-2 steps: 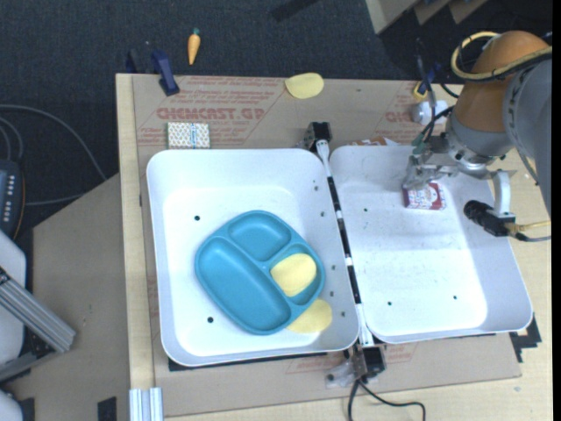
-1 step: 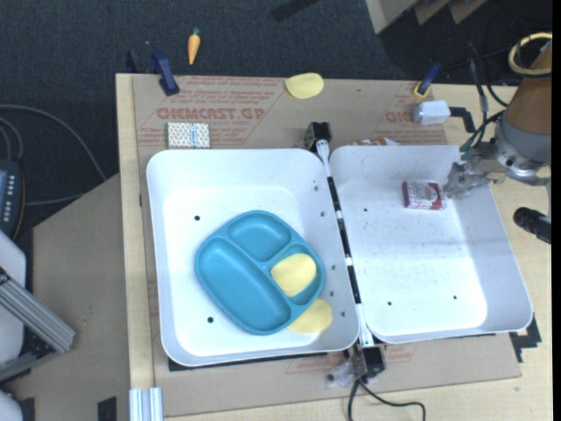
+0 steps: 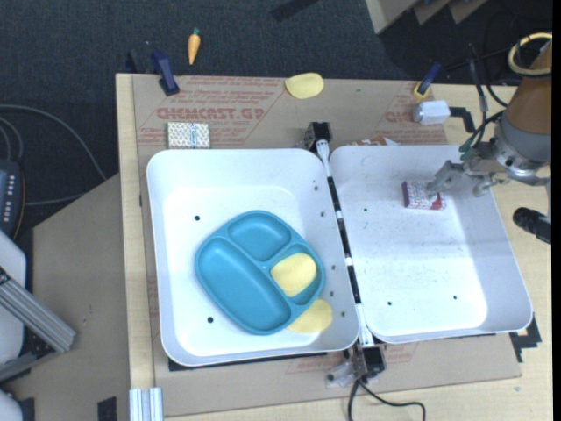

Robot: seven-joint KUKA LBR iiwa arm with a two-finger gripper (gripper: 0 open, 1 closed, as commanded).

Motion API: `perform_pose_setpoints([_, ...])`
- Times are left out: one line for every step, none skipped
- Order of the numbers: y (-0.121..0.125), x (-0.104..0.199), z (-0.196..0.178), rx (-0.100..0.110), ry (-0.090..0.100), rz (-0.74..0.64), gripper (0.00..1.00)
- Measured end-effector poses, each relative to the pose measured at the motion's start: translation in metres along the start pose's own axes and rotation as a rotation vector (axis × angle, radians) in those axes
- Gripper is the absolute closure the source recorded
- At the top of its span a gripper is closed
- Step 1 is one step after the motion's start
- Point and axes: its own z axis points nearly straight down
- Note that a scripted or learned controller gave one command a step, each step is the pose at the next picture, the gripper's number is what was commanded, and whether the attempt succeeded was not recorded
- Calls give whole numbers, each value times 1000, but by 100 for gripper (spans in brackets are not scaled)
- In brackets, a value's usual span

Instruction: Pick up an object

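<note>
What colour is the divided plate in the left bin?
Blue. The divided plate shows clearly in the camera view, with a yellow piece in one compartment.

The arm [image 3: 530, 117] shows at the right edge of the frame, in its upper part. Its topmost visible section is a rounded orange-brown band. Below that sits a broad, smooth cylinder of pale grey metal with a darker ring along its lower rim. From this cylinder a slimmer assembly of grey and dark metal parts runs out to the left, ending in the gripper [image 3: 441, 181], built of thin, pale grey pieces. Thin dark cables run beside the wrist section, just left of the orange band.
</note>
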Motion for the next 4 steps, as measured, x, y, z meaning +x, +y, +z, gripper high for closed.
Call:
perform_pose_setpoints([43, 94, 43, -9, 1, -2, 0])
perform_pose_setpoints([37, 86, 42, -9, 0, -2, 0])
perform_pose_setpoints([30, 68, 43, -8, 0, -2, 0])
perform_pose_setpoints([17, 45, 43, -8, 0, -2, 0])
